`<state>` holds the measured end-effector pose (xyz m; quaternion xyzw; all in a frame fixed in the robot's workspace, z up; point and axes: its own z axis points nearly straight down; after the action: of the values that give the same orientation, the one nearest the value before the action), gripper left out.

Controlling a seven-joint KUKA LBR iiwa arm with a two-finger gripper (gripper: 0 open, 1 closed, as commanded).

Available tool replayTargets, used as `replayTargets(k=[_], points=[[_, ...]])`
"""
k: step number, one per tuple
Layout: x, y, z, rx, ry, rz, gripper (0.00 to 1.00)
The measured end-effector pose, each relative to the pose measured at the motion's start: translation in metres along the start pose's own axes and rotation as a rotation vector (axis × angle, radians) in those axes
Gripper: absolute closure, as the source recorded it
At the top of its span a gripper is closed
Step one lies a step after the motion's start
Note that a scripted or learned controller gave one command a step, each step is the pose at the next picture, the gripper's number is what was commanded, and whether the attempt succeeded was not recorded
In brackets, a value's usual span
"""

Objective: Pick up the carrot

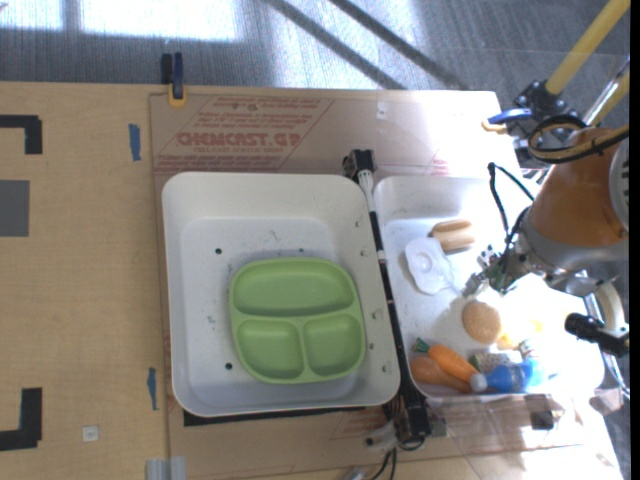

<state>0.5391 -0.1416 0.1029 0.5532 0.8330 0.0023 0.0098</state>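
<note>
Camera view has the carrot (443, 366) lying flat near the front wall of the right bin (392, 200), below the end effector (492, 271) and a little to its left, well apart from it. Nothing is lifted yet, so by my reckoning the pick has not begun: the approach, the grasp and the raise are all left to do. Whether the end effector is open or closed I cannot tell; it is too small and glary to read, and I see nothing held in it.

Touching the carrot's right end is a blue bottle (508, 376). Between carrot and end effector sits a bun (481, 320). Left of the end effector lies a white lid (427, 267), and up-left a hot dog (452, 233). Further left, the other bin (190, 218) holds a green tray (294, 319). Both bins rest on the counter (80, 268).
</note>
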Motion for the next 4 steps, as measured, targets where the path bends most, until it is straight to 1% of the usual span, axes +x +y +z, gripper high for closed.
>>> replayTargets(k=[1,2,3,4], points=[[0.000,0.000,0.001,0.002,0.001,-0.001,0.00],[0.040,-0.038,0.012,-0.001,0.001,0.123,0.00],[0.059,-0.034,0.012,0.002,0.000,0.210,0.00],[0.057,-0.037,0.012,0.006,0.001,0.082,0.00]])
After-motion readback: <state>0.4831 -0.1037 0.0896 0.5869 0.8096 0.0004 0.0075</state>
